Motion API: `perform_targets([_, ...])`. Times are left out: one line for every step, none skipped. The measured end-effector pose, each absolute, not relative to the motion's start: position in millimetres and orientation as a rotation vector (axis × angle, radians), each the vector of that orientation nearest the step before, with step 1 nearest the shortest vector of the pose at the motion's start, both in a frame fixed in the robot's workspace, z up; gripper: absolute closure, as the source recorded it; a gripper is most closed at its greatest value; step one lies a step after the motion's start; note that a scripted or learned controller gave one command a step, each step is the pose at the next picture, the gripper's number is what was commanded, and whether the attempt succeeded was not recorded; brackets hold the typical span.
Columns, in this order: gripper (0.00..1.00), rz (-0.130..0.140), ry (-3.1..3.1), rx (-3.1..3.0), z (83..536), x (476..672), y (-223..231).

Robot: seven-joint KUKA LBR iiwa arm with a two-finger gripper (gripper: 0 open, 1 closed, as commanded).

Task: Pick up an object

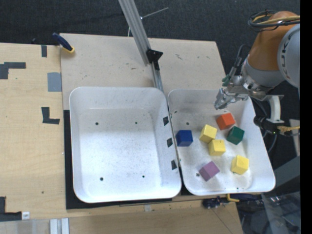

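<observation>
The right bin (192,101) holds several small cubes: an orange one (225,121), a green one (235,135), three yellow ones (208,132) (217,146) (240,164), a blue one (184,138) and a purple one (209,170). My gripper (223,103) hangs over the bin's far right part, just above and left of the orange cube. Nothing shows between its fingers.
The left bin (83,101) lies beside the right one. A slanted metal pole (136,26) with a black clamp (154,56) rises behind the bins. A blue and yellow tool (64,42) lies at the bench's far left.
</observation>
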State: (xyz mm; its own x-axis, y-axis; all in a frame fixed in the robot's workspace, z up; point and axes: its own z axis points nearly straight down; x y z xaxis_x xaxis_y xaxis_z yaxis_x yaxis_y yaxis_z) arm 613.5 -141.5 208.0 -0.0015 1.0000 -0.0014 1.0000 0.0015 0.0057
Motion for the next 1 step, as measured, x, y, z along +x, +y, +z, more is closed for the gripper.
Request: perform_targets([1.0,0.005,2.22,2.215,272.1,613.9,-140.4])
